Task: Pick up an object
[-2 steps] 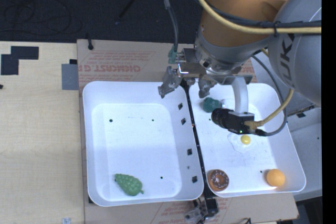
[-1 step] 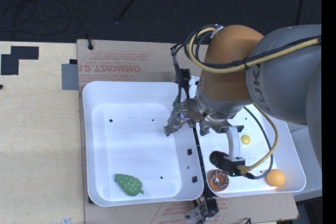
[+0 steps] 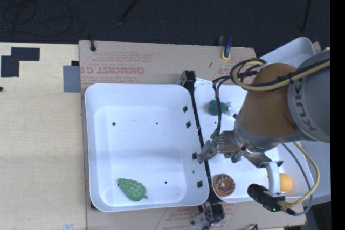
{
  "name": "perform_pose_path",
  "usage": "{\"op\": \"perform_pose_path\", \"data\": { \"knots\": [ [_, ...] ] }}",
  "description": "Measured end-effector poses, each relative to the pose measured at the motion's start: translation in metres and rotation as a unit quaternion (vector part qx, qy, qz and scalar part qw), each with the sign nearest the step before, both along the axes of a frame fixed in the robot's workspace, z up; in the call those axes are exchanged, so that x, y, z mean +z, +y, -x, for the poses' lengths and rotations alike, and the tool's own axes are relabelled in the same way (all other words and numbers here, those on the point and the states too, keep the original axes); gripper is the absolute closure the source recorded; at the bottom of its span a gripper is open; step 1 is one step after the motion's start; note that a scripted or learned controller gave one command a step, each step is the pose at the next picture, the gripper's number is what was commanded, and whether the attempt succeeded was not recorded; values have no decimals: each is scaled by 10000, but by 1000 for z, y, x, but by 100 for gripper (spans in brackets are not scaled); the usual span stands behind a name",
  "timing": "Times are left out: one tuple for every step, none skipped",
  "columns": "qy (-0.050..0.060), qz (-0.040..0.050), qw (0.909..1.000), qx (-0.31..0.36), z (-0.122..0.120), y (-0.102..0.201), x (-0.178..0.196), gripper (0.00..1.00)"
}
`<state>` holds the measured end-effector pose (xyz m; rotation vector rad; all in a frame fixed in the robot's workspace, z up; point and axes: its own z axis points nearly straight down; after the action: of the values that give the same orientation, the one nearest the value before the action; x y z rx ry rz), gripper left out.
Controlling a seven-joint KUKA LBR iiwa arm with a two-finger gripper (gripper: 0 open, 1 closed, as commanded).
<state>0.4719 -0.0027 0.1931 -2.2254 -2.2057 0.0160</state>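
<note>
1. Tabletop (image 3: 38, 132) wood, pale and plain, fills the left side. Two dark flat patches sit near its top left corner.
2. Next comes the left bin (image 3: 102, 99), white and shallow. A bumpy green bunch of grapes (image 3: 132, 189) lies in its bottom corner, close to the front wall, well apart from the arm.
3. A black divider (image 3: 197, 132) runs down between the two bins.
4. Just right of that divider hangs the pincer (image 3: 207, 152), low over the right bin (image 3: 229, 97). It is small, dark and partly hidden, so I cannot tell how wide it is, and I see nothing in it.
5. A small teal thing (image 3: 215, 107) sits in the right bin above the pincer. A round brown donut (image 3: 223, 185) sits below it, near the front of the bin. Neither one touches the pincer.
6. The arm (image 3: 280, 110) comes in from the right. Its fat orange band and grey top lean over the right bin and cover much of it.
7. An orange ball (image 3: 285, 183) peeks out under the arm, far right.
</note>
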Motion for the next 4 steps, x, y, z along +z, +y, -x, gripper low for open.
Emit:
{"op": "perform_pose_path", "data": {
  "knots": [
    [-47, -13, 10000, 77, -25, 84, -7, 0],
    [-68, 2, 10000, 9, -3, 7, 59, 0],
    [-8, -12, 10000, 58, -2, 49, -10, 0],
    [-26, -7, 10000, 27, -3, 46, 3, 100]
  ]
}}
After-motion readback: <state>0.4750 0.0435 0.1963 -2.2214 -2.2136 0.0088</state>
